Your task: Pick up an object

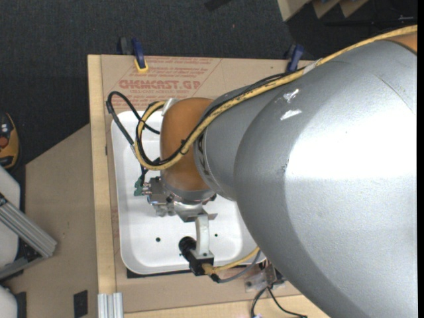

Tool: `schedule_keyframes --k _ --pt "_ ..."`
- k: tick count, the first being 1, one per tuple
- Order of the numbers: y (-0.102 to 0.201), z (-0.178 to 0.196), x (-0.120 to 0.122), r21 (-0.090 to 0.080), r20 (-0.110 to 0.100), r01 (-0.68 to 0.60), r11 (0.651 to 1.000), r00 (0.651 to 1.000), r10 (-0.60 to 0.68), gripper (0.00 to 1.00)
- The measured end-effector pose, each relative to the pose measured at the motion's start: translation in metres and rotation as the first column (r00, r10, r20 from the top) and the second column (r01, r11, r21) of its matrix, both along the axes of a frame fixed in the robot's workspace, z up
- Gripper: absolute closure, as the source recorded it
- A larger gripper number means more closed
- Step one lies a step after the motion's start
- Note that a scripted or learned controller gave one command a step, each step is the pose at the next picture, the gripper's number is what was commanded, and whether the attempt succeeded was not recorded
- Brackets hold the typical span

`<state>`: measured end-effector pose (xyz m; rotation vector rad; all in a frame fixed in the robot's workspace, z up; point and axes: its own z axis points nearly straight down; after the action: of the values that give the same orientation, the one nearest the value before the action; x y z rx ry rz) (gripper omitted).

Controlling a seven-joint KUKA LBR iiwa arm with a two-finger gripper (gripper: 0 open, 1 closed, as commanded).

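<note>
The grey arm point(318, 177) lies nearest the camera. It enters from the right and covers the right half of the bench point(103, 177) from its far edge to its near edge.

The bench top is pale brown. Red lettering point(159, 83) is printed on it along the far edge.

A white bin point(136, 244) sits on the left part of the bench. You can see its left wall, its near-left corner and a strip of bare floor; the arm covers everything else in it.

The orange band point(180, 134) stands over the far half of this bin. Black and yellow cables point(140, 134) loop out from it toward the bin's left wall.

The gripper point(173, 203) hangs below the band over the middle of the bin, pointing down at the floor. You see it from above, past the wrist, so you cannot tell whether it is open or closed.

Two blue clamps grip the far edge of the bench, one point(139, 50) near the far-left corner and one point(293, 55) beside the arm.

Two small dark dots point(158, 238) mark the bin floor toward its near edge, just left of the gripper. They are too small to identify.

You cannot tell where the object lies relative to the gripper, because the wrist hides the floor directly under it.
</note>
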<state>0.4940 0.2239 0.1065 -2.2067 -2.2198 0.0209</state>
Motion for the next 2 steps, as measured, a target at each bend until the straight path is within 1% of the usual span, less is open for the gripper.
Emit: schedule_keyframes --k 1,2 --pt "0.0 0.041 0.095 0.003 0.027 0.005 1.0 1.0 -0.005 1.0" --pt "0.0 0.108 0.174 0.004 0.031 0.005 1.0 1.0 -0.006 1.0"
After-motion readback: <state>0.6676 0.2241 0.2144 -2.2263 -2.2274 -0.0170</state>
